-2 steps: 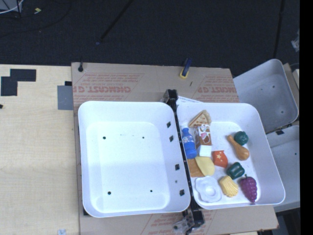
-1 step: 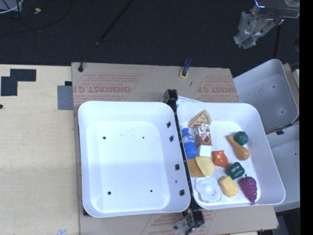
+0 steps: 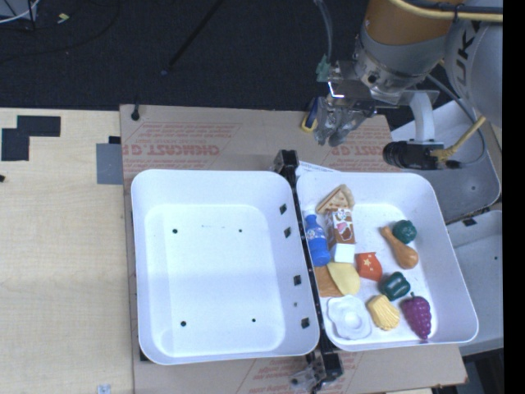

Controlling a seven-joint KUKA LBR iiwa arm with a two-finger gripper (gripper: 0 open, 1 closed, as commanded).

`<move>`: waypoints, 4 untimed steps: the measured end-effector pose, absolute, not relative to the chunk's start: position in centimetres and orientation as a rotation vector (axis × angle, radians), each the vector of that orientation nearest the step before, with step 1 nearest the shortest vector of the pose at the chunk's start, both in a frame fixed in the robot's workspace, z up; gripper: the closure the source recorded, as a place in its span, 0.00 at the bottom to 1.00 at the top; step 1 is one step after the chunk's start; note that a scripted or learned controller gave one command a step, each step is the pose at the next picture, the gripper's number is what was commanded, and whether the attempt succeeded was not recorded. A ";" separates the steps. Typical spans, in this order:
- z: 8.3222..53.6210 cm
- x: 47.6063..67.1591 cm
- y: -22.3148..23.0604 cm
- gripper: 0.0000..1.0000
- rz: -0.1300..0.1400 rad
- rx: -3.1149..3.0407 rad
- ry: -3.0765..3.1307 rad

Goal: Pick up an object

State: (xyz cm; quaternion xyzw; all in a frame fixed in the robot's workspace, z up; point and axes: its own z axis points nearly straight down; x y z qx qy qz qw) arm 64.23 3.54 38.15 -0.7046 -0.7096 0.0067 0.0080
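Note:
My gripper hangs above the cardboard behind the right bin, clear of its back rim, and I see nothing held in it. The right bin holds several toy foods: a blue bottle against the left wall, a tan wedge, a red and brown carton, a red cube, an orange drumstick, a green pepper, purple grapes, yellow corn and a white egg.
The left bin sits beside the right one, their rims joined by black clips. Both rest on a cardboard sheet on the bench. Pale wood table lies to the left.

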 end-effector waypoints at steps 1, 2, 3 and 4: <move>52.5 64.4 6.4 1.00 -0.016 -2.222 -2.232; 39.5 60.8 3.4 1.00 0.022 -2.217 -2.210; 54.7 63.1 7.5 1.00 -0.016 -2.222 -2.232; 53.6 64.3 19.8 1.00 0.002 -2.204 -2.232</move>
